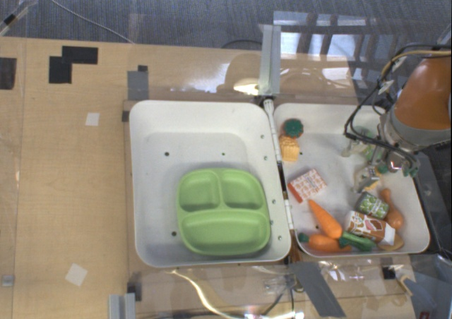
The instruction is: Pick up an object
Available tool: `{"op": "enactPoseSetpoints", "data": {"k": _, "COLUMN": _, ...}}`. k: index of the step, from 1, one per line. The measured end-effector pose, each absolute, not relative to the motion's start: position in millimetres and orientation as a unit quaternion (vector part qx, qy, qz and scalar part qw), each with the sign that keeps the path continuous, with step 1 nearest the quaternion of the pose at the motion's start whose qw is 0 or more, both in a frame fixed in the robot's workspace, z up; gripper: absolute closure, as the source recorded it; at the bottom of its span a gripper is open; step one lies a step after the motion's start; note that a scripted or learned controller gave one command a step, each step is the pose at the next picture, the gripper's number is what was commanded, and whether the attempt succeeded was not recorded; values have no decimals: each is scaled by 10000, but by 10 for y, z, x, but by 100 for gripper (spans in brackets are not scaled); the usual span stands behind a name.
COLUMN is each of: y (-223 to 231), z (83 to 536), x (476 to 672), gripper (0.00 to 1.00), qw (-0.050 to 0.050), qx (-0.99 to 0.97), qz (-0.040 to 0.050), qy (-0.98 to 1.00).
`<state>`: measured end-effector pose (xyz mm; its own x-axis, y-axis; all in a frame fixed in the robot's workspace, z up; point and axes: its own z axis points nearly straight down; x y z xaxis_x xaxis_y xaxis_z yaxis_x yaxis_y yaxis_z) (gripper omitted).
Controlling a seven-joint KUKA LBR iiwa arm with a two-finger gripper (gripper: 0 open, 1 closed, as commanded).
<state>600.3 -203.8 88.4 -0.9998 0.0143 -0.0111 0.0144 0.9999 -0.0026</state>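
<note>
My gripper (pixel 372 171) hangs low over the right side of the right bin (pixel 332 134), below the orange-banded wrist (pixel 424 95). Just beneath it lies a small green can (pixel 372 205) beside a brown sausage (pixel 393 216). A red and white carton (pixel 307 185) lies mid-bin, with an orange carrot (pixel 325 217) in front of it. A second orange piece (pixel 321 243), a green vegetable (pixel 357 243) and a printed juice box (pixel 368 226) crowd the near corner. At the far left of the bin sit a green round toy (pixel 292 127) and a yellow toy (pixel 289 147).
The left bin (pixel 162 134) holds a green divided plate (pixel 223 210) toward its front. Black cables (pixel 367 109) loop from the wrist over the right bin's far side. A metal post (pixel 269 56) stands behind the seam between the bins.
</note>
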Motion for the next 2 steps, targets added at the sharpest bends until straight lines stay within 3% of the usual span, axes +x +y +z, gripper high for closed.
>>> {"op": "enactPoseSetpoints", "data": {"k": 1, "y": -1921, "z": 901, "x": 5323, "gripper": 0, "qw": 77, "qx": 873, "qz": -6, "qy": 9962}}
{"op": "enactPoseSetpoints", "data": {"k": 2, "y": -1759, "z": 892, "x": 5902, "gripper": 0, "qw": 75, "qx": 619, "qz": -5, "qy": 9981}}
